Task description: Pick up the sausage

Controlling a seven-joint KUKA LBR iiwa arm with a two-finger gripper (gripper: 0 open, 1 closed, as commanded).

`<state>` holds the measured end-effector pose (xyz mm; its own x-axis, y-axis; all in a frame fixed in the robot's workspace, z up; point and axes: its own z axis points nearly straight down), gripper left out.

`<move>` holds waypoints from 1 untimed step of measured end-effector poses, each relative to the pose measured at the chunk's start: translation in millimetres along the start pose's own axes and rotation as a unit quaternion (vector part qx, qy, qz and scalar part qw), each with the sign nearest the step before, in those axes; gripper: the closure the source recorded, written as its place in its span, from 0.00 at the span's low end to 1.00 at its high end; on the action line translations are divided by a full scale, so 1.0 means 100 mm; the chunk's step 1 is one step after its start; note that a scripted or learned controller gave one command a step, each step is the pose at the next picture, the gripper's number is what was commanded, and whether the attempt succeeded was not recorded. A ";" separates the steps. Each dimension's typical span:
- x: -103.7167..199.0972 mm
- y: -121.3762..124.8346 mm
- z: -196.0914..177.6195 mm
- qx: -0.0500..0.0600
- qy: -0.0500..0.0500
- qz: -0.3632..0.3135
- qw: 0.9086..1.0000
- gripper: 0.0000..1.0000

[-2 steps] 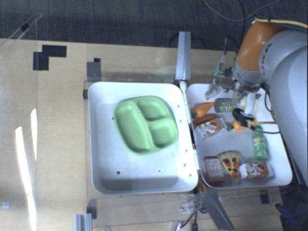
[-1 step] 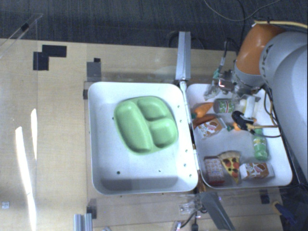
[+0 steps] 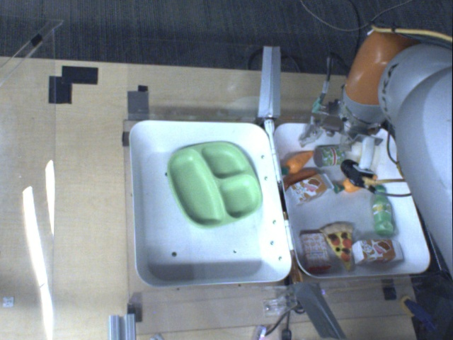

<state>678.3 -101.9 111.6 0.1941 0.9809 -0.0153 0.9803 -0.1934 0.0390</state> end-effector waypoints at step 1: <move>-0.04 -0.01 0.00 -0.003 0.005 -0.020 1.000 0.00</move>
